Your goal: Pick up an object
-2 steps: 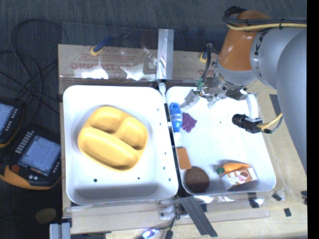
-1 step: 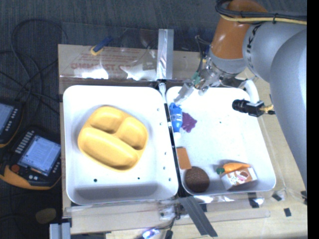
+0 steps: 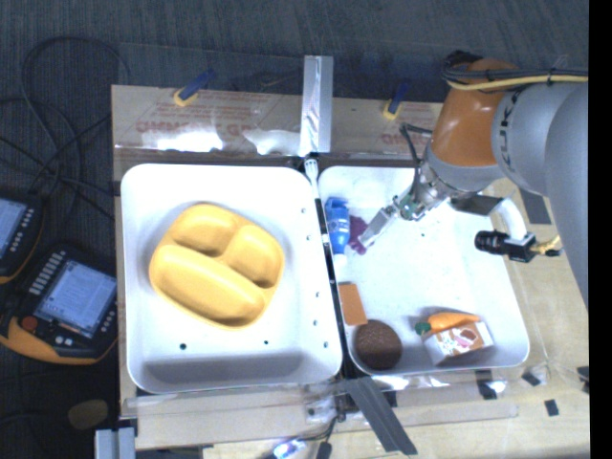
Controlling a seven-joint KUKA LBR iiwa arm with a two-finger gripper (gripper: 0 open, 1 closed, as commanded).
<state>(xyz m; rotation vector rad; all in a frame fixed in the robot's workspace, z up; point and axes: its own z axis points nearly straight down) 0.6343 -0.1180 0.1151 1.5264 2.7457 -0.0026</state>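
A dark carpeted floor lay behind a wooden surface (image 3: 143, 113) on which two shallow white bins were set side by side, with trailing cables and a handheld control pendant (image 3: 67, 299) seen off to the left. The left bin (image 3: 143, 352) was occupied by a large yellow moulded object (image 3: 218, 261). In the right bin (image 3: 497, 304) several smaller things were scattered: a blue bottle (image 3: 337, 223) lying against the dividing wall with its long axis running roughly up and down the view, a small purple item (image 3: 359, 234) touching its right side, an orange block (image 3: 352, 304) below them, a dark brown ball (image 3: 378, 342) near the front wall, and an orange-and-white carton (image 3: 457, 336) at the front right.

The arm was reaching in from the right, and the gripper (image 3: 368, 232) was slanted down and to the left, its tip just beside the purple item and the blue bottle. Whether the fingers were open or closed, or had hold of anything, could not be told from this view.

The bottle and purple item were judged the likeliest targets, lying immediately left of the tip, hard against the wall, so little room would be left on that side.
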